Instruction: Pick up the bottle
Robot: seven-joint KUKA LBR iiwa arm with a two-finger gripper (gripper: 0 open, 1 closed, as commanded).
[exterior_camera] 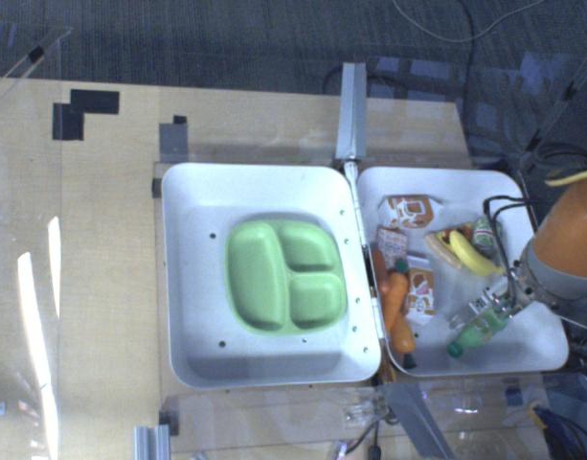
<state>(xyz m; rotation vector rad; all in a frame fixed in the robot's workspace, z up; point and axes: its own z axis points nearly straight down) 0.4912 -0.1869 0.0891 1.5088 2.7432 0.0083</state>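
Gripper over the green bottle in the right bin

The gripper [491, 305] sits low near the right bin's [552, 353] front right corner, directly on the green bottle [475, 331], which lies tilted on the floor; whether it grips cannot be told. A banana [462, 251] and carrot [396, 307] lie leftward; the left bin [192, 257] holds a green divided tray [285, 274].

A robotics lab. A pale wooden bench [101, 257] carries two white bins [192, 353] clamped by metal brackets [349, 113]. Loose cable [465, 27] trails over grey carpet [226, 17] beyond its far edge.
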